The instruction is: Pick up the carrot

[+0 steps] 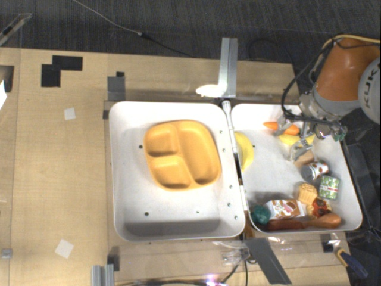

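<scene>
The carrot is a small orange piece lying near the back wall of the right bin. My gripper hangs low over that bin's back right area, just right of the carrot and above a small yellow item. The wrist and its cables cover the gripper's tips. Nothing can be seen held in it.
The left bin holds a yellow divided tray. A yellow banana-like piece lies by the right bin's left wall. A can, green carton, cracker, packet and sausage crowd its front right.
</scene>
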You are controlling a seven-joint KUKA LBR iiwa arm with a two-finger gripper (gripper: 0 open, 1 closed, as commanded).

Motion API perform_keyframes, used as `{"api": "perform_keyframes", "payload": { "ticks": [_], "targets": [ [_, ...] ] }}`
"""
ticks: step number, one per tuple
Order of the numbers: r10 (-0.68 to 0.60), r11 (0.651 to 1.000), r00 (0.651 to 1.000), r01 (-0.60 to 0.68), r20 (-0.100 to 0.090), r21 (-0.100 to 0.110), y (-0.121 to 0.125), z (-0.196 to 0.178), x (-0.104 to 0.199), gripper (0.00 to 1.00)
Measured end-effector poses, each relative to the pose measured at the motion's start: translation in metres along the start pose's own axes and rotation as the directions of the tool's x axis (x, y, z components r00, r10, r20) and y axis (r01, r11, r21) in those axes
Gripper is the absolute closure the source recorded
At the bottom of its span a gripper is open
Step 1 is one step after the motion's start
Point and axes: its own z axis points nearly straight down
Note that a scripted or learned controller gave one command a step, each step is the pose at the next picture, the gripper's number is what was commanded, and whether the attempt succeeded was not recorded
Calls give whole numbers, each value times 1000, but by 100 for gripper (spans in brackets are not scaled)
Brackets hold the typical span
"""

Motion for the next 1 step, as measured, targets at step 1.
{"api": "perform_keyframes", "payload": {
  "ticks": [1],
  "targets": [
    [-352,936,936,352,12,17,12,-2,-14,0]
  ]
}}
